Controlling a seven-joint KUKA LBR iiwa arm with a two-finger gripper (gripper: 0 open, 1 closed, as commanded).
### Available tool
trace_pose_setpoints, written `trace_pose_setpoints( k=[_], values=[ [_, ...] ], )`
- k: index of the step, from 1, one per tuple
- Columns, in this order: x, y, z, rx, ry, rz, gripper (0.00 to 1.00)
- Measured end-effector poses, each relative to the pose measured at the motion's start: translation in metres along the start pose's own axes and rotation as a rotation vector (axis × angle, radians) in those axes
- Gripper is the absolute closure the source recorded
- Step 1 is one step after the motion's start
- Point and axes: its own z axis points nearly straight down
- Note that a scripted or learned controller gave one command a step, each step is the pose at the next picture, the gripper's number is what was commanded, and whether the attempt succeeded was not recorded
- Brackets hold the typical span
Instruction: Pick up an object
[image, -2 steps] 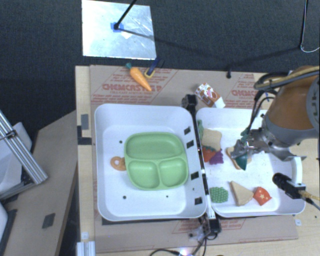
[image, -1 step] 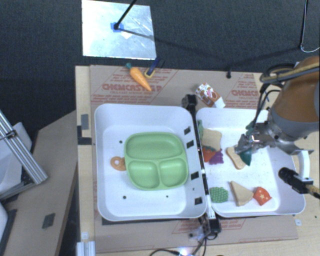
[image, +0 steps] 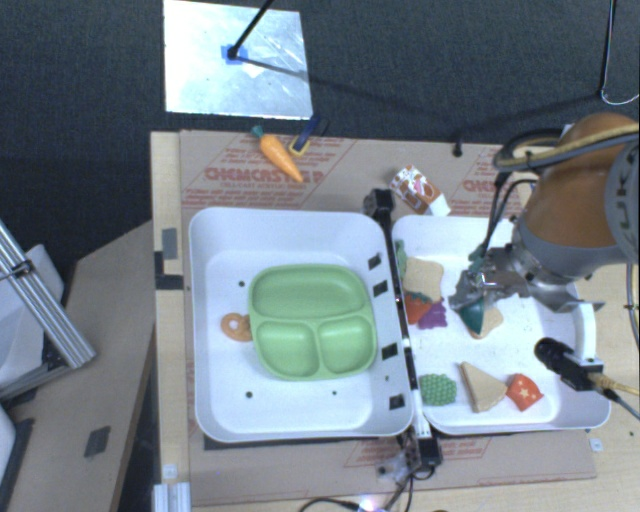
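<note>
Right bin (image: 560, 418), gripper (image: 474, 298) low over the toys near bin centre. Directly under and just right of the tip: small teal-and-cream toy piece (image: 482, 320), apparently touching or nearly touching the gripper; contact hidden by the wrist. Cannot tell whether clenched or released, nor whether anything is gripped. Likely a moulded plastic play-food item: light, stiff, smooth-skinned, probably slippery on the rounded side, not fragile. Best taken across the narrow width, near the middle, rather than at the pointed lower end. Neighbours close by: purple toy (image: 432, 314) just left of the tip, tan bread slice (image: 423, 276) above that, so little room on the left flank. Further off toward the near wall: green bumpy piece (image: 437, 388), tan wedge (image: 482, 386), red piece (image: 524, 392). Left bin (image: 210, 300) carrying green divided plate (image: 312, 320) and small orange ring (image: 237, 327), well apart from the arm.
</note>
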Motion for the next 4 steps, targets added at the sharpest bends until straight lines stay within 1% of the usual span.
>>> trace_pose_setpoints(
  k=[1,2,3,4],
  values=[
    [-0.005,0.004,0.012,0.0,-0.001,0.005,1.0],
    [-0.005,0.016,-0.002,-0.001,-0.001,0.001,1.0],
    [-0.004,0.015,0.005,0.0,-0.001,0.002,1.0],
    [-0.011,0.007,-0.008,-0.001,-0.001,0.004,1.0]
  ],
)
